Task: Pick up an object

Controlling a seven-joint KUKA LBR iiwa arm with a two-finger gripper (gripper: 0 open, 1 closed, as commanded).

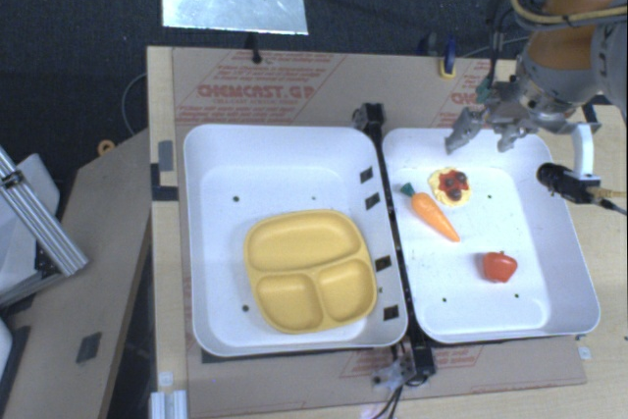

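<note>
Objects to pick lie in the right bin [559, 285], one of two shallow white bins set side by side on the desk [294, 78]. Nearest the camera in that bin is a small red tomato [499, 266], lying alone on the white floor with bare space all round it, which likely makes it the easiest thing to close on. Farther back, an orange carrot [433, 215] with a green tip lies at a slant close to the divider, and just behind it, about touching, is a small yellow disc topped with red [451, 185], perhaps a toy pastry. In the left bin [211, 211], a yellow divided plate [309, 268] sits toward the near side, well apart from the three small items. At the far edge of the right bin hangs the claw [490, 136], its two fingers spread apart with nothing between them, poised above the back rim. It sits nearest the pastry and carrot, so a downward reach there seems the likely next move; their closeness could crowd the fingers.
</note>
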